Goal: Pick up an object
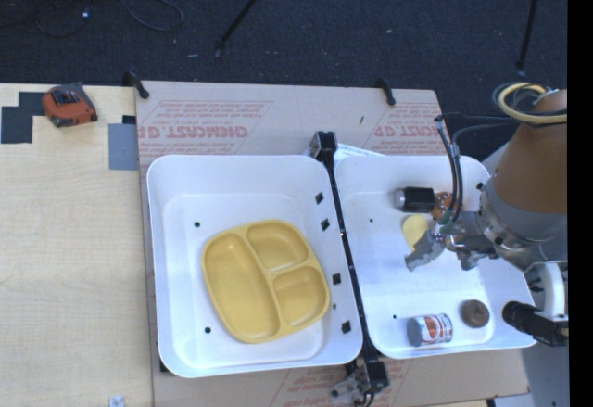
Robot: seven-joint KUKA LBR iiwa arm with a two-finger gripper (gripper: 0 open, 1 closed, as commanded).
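The gripper (424, 254) hides part of a yellow thing (414, 229). I cannot tell how its jaws stand. A small can (430, 329) lies below them.

On the cardboard sheet (241, 122) beneath my two bins I can read red stencilled lettering reversed, something like "CHEMCRAFT" with further letters after it, at the far left. The same print repeats at the far right, cut off by the bin rim. The small can (429, 329) at the near right carries a label too small to read.
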